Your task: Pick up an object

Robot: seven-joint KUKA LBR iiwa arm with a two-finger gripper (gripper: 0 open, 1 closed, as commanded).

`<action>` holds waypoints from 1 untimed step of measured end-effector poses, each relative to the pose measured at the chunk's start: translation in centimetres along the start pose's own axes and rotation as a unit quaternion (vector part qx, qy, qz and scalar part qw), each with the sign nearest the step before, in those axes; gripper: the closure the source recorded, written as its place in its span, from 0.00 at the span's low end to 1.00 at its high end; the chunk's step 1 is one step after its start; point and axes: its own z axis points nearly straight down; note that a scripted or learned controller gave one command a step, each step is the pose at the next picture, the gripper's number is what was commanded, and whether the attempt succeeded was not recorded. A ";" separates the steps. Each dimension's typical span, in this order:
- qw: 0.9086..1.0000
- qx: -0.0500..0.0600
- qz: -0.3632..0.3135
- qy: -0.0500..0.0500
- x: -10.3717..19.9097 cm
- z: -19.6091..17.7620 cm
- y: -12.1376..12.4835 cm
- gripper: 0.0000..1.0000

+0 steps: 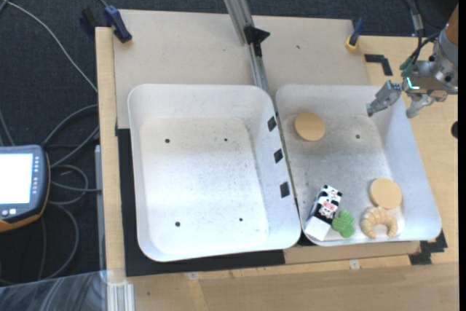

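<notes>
**Objects wait in the right bin; gripper open above its far right edge**

Objects for the pick all lie in the right bin (408, 156): a tan disc (310, 127) near the far left corner, a second disc (385, 193) by the near right edge, a croissant (381, 222) just in front of it, and a green piece (344, 223) touching a cow-print box (325, 209) at the near left corner. The left bin (145, 156) holds nothing to grasp.

The gripper (399, 100) hangs over the far right edge of the right bin, fingers spread and holding nothing. This looks like the approach step: no target is chosen yet. Next it must travel over one item, line up and descend. The far disc seems the most isolated choice.

The arm is cut off at the right; the gripper's height over the bin is hard to judge.
</notes>
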 end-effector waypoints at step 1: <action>1.000 -0.002 -0.001 -0.001 0.0 -0.2 0.0 0.00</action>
